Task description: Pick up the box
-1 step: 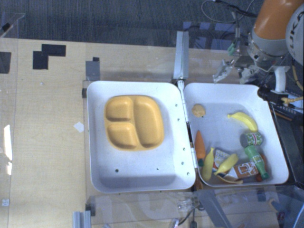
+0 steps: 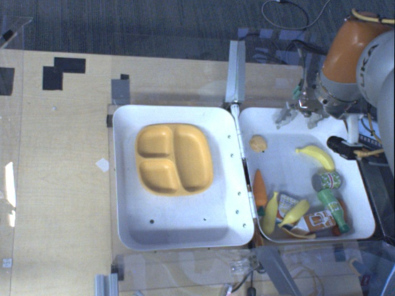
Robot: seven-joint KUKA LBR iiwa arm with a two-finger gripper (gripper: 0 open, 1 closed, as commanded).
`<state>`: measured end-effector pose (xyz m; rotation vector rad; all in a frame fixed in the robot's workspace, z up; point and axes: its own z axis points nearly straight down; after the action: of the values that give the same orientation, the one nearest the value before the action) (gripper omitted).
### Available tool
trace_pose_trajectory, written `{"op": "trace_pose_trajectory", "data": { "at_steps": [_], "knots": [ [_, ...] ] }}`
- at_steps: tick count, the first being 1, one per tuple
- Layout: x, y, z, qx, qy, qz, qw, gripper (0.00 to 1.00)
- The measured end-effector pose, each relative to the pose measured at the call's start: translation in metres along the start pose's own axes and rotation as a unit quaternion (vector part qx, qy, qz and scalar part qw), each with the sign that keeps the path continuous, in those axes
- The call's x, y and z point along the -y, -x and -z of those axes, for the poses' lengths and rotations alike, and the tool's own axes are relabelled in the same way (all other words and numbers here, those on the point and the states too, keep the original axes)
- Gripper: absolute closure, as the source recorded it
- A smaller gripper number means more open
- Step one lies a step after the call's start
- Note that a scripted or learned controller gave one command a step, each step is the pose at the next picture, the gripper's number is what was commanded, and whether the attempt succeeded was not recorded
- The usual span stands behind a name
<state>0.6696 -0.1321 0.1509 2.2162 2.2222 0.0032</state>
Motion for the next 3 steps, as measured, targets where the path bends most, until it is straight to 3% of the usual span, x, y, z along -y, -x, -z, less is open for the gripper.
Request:
{"op": "trace_pose_trajectory", "data": {
  "at_steps": [1, 2, 3],
  "knots": [
    [0.047, 0.008, -0.062, 0.0, 0.003, -0.043, 0.9991, 0.0],
    [0.12, 0.039, -0.061, 0.001, 0.004, -0.059, 0.9982, 0.0],
    [0.179, 0.05, -0.06, 0.001, 0.005, -0.07, 0.9975, 0.0]
  ]
}}
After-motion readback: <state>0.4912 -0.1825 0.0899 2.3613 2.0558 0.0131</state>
